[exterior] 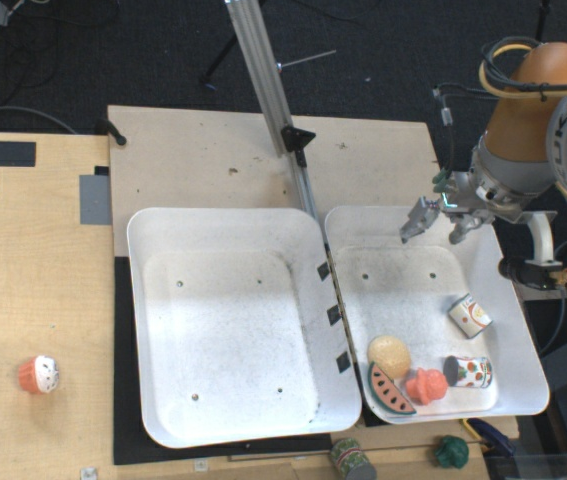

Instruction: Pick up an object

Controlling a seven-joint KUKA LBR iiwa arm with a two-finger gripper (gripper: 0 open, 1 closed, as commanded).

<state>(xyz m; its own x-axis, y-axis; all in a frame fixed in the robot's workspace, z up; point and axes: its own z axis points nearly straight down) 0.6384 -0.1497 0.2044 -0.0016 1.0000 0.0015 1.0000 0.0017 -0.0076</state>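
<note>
- Sitting nearest the lens, a green lump (452,452) and a dark can (347,457) are lying on the bench edge below the bins.
- Right bin (403,268) is holding the clutter along its near side — watermelon slice (390,389), tan ball (389,352), pink toy (426,385), patterned cup (469,371), small carton (469,314).
- Gripper (441,222) is hovering over that bin's far end, fingers spread, gripping nothing.

arm (533,118) cut off at right edge, green toy (452,452) partly cropped below
</note>
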